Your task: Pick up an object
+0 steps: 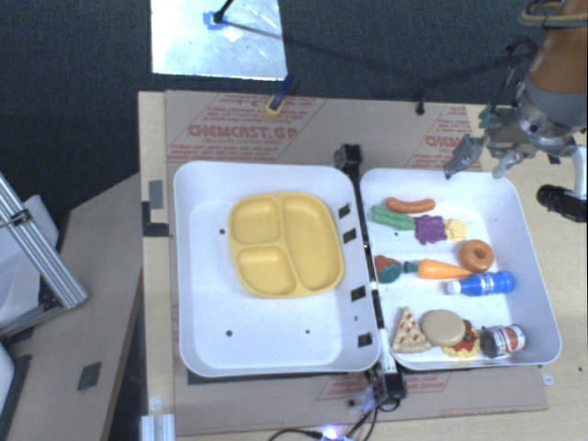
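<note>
You see the arm [559, 62] at the upper right as a rounded grey body with a wide orange band around it and a thin yellowish ring above that. Below the band a silvery metal collar steps down to the gripper [486, 159], whose two fingers [459, 159] are grey and dull. Small teal-green patches mark the collar's left side. A thin dark cable runs up beside the arm, and a white and black block sits at its right.

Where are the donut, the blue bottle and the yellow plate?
donut [476, 254], camera view, on its ring
blue bottle [484, 285], camera view, mid-body
yellow plate [287, 244], camera view, central divider
</note>
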Available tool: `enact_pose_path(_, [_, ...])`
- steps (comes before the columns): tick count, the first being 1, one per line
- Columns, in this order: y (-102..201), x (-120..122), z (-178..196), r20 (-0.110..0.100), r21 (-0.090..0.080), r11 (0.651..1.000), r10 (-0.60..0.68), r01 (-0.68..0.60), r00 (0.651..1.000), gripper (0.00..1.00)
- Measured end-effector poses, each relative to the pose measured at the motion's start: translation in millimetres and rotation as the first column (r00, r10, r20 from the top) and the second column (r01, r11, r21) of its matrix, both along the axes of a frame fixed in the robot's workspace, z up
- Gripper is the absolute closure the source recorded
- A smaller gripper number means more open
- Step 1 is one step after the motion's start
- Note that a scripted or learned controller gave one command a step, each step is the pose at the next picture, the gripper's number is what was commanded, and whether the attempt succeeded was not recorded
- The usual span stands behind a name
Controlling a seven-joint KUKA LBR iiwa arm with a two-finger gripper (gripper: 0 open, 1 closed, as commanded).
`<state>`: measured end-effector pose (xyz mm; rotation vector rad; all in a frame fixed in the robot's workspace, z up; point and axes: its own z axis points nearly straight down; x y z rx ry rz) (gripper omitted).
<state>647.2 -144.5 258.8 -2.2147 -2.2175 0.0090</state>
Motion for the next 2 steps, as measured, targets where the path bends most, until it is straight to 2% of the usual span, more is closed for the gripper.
enact_pose_path(1, [0, 2, 7, 0.011, -0.002, 1.000, 0.002, -0.002, 1.000, 0.00])
enact_pose_path(2, [5, -1, -49, 0.008, -0.001, 1.000, 0.001, -0.001, 1.000, 0.00])
